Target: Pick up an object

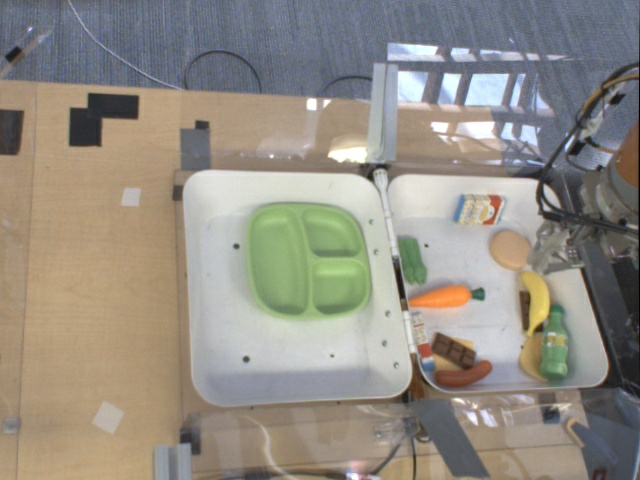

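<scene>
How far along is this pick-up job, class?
Done: nothing lifted; the carrot, banana and bottle lie in the right bin. In hand: the claw sits at that bin's right edge, beside the banana. Left: grasp something and raise it.

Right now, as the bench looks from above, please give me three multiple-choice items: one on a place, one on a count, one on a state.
1. Where is the green plate?
A. left bin
B. right bin
C. the floor

2. How many compartments does the plate have?
A. two
B. three
C. five

3. How does the carrot lie?
A. upright
B. flat on the bin floor
C. on the plate

Answers: 1 A, it sits alone in the left bin; 2 B, one long and two small; 3 B, it lies flat in the right bin.
</scene>
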Robot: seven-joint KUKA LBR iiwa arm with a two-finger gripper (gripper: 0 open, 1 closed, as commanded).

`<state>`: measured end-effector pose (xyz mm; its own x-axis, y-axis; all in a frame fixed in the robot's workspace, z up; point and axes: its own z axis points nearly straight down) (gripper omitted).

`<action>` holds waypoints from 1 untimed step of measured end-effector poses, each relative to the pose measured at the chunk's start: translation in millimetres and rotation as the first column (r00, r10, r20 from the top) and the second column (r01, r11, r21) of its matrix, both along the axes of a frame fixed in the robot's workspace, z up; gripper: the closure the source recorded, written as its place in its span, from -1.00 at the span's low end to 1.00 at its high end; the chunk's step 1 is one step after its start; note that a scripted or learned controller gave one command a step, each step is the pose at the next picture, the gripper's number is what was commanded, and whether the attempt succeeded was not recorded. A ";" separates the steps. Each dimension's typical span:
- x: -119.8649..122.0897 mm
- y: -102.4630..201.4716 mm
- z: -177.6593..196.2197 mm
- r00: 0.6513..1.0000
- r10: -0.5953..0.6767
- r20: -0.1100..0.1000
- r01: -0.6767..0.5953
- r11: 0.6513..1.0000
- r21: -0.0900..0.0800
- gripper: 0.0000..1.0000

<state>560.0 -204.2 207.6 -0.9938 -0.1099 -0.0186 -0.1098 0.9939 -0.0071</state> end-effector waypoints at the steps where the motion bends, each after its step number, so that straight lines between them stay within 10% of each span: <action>1: -1.7 0.5 -4.0 1.000 -0.001 -0.008 0.001 1.000 0.003 -1.00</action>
<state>558.2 -203.7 203.7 -0.9939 -0.1093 -0.0113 -0.1092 0.9940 -0.0033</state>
